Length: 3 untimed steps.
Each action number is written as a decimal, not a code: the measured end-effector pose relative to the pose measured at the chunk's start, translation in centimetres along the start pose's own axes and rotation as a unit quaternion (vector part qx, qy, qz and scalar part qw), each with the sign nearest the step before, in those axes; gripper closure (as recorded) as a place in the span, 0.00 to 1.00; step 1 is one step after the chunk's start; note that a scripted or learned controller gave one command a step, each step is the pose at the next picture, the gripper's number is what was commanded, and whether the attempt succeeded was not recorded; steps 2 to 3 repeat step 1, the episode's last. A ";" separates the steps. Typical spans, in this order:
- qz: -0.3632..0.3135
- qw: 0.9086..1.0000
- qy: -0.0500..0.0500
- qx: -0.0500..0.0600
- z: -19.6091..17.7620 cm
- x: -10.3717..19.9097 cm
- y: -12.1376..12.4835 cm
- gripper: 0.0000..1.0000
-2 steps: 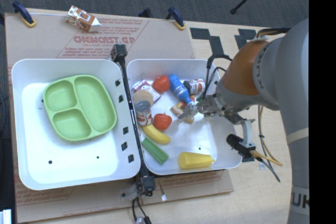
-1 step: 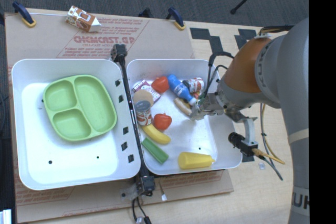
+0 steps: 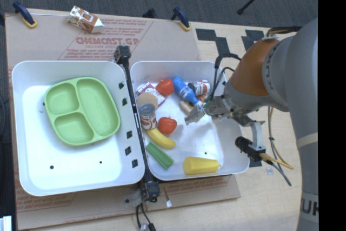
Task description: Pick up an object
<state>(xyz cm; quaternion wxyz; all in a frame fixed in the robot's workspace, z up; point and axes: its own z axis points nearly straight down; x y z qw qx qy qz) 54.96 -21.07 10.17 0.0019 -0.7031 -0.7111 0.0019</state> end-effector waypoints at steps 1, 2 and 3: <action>-0.002 1.000 0.000 0.000 -1.0 0.0 0.1 1.00; -0.002 1.000 0.000 0.000 -1.0 0.0 0.1 1.00; -0.002 1.000 0.000 0.000 -1.0 0.0 0.1 1.00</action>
